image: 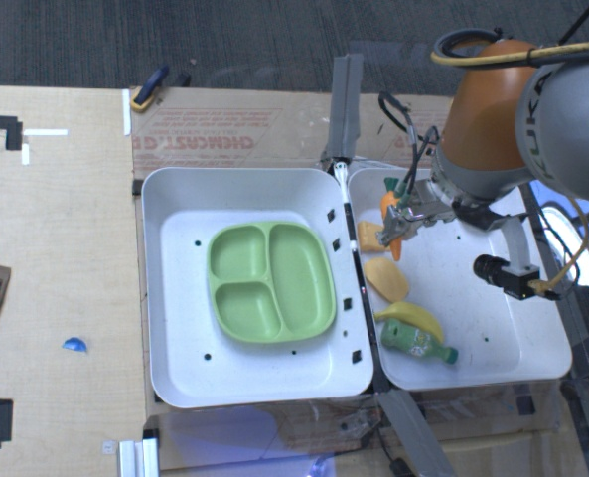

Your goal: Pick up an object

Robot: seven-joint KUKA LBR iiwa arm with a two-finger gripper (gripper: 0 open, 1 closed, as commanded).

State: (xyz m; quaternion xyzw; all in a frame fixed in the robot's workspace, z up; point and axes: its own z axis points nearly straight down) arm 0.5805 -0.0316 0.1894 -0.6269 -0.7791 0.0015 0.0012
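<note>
Green divided plate [272, 283] in left bin [165, 266]. Right bin [493, 356] — carrot [392, 223], tan pieces [386, 279], banana [413, 316], green bottle [416, 342]. Gripper [401, 217] low over carrot; fingers possibly pinching it — cannot tell.

The grey arm with its orange band [488, 102] reached in from the right over the right shallow white bin [503, 351], its end effector [401, 217] low near that bin's left wall, beside an orange carrot-shaped piece [391, 207] and a tan wedge-shaped piece [370, 237]. Farther down lay a tan oval piece [387, 280], a yellow banana [411, 315] and a small green bottle [415, 341]. The left shallow white bin [170, 306] held a green three-compartment plastic tray [271, 281]. Both bins sat on the pale wooden surface [56, 256].
</note>
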